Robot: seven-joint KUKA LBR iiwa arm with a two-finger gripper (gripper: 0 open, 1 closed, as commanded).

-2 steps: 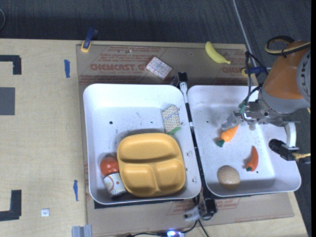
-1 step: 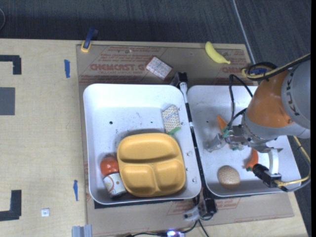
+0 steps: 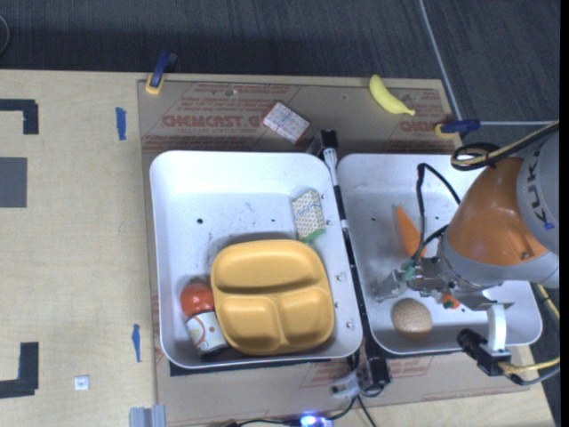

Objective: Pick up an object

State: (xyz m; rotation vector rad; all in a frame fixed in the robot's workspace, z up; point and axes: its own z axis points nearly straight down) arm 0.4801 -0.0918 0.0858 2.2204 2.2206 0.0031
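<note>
Gripper (image 3: 397, 285) beside smooth tan egg-shape (image 3: 412, 316)

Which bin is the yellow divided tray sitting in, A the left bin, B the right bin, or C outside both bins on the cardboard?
A: the yellow divided tray lies in the lower part of the left bin, next to a small can, while the right bin has the carrot and a tan egg-shaped object.

One camera sits high above the bench (image 3: 71, 238) and looks down at a slant. It sees both white bins (image 3: 169, 238) whole, and the arm (image 3: 498, 221) comes in from the right.
</note>
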